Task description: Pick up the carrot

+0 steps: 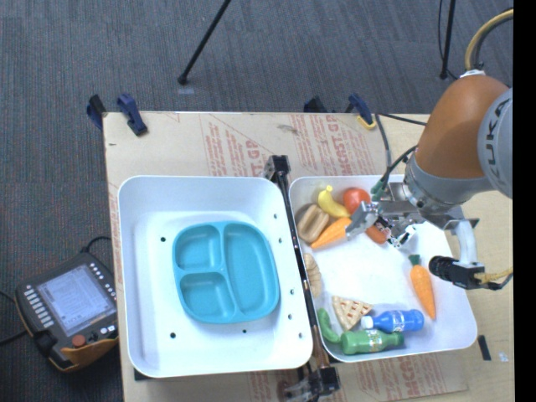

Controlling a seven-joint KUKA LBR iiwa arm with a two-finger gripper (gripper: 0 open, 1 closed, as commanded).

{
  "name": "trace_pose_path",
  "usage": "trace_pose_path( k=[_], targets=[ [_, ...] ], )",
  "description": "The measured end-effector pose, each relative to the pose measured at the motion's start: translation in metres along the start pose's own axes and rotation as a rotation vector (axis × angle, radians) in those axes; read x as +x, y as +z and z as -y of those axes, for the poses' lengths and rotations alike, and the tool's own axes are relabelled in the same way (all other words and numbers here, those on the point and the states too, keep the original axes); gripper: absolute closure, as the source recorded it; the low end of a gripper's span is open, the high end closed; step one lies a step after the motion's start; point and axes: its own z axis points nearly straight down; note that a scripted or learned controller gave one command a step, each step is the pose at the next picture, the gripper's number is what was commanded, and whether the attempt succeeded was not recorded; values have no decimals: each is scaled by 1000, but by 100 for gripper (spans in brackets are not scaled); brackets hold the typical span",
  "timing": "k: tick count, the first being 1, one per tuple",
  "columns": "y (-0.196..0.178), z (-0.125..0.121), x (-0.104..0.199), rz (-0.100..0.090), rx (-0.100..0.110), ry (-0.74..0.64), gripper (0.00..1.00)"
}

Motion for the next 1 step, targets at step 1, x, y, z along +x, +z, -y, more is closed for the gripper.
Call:
trace_pose_path(
  k=[1],
  targets=[
    [56, -50, -1, 1, -1, -93, 0]
  ],
)
